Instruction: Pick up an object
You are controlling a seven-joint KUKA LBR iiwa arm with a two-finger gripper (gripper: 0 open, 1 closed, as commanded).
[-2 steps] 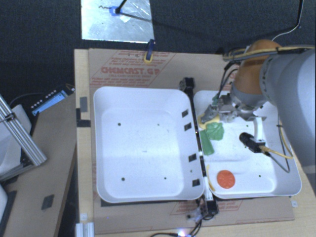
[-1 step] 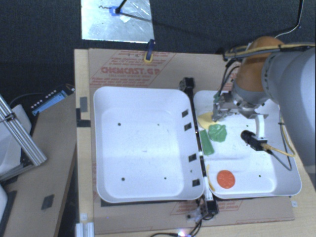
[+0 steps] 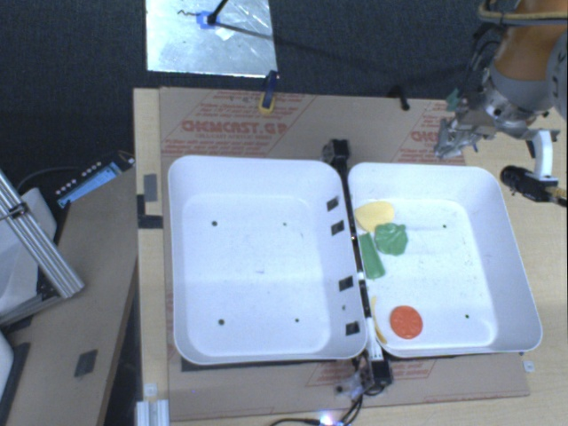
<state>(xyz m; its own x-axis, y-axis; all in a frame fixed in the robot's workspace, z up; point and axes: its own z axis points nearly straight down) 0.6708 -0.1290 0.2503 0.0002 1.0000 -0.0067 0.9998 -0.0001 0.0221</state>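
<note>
I count four objects in the right bin [image 3: 497,238], all by its left wall: one yellow piece [image 3: 374,213], one green lump [image 3: 390,238], one green strip [image 3: 372,257], one orange disc [image 3: 406,322]. One gripper [image 3: 454,138] hangs above the tabletop [image 3: 222,122] past the bin's far rim, and I cannot tell its fingers' state. The left bin [image 3: 257,256] sits alongside

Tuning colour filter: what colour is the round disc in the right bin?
Orange-red disc, camera view.

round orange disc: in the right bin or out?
In. The round orange disc lies on the floor of the right white bin, near its front left corner, apart from the gripper, which is beyond the bin's far rim.
</note>
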